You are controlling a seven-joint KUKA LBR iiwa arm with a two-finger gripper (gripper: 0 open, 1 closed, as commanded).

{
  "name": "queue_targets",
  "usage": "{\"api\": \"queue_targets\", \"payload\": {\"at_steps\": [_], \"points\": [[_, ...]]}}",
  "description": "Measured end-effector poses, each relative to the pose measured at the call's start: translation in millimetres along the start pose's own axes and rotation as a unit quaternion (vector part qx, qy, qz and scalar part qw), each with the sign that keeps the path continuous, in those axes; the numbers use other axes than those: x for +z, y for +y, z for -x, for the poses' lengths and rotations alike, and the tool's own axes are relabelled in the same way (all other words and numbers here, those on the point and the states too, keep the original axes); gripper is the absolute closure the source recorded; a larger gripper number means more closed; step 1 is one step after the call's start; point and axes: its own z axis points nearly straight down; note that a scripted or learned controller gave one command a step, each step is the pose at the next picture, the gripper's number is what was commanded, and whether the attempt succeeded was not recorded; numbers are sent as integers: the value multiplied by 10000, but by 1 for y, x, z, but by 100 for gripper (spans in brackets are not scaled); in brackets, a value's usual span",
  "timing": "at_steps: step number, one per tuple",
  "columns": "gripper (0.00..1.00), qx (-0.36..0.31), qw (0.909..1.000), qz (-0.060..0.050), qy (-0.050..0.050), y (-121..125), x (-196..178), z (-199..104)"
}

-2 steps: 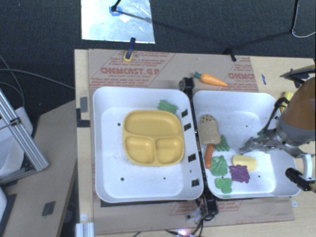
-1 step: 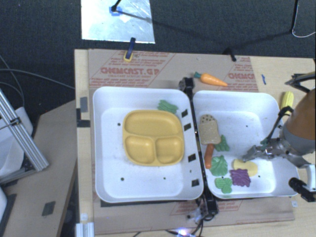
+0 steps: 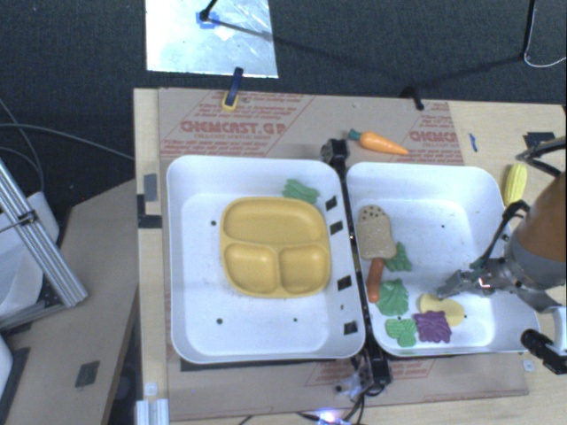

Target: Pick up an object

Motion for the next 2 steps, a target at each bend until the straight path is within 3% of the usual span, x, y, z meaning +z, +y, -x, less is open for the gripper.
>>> {"api": "queue_targets", "payload": {"at_steps": [1, 2], "points": [[0, -21, 10000, 3, 1, 1, 0, -25], [0, 1, 10000, 6, -9, 0, 0, -2]]}}
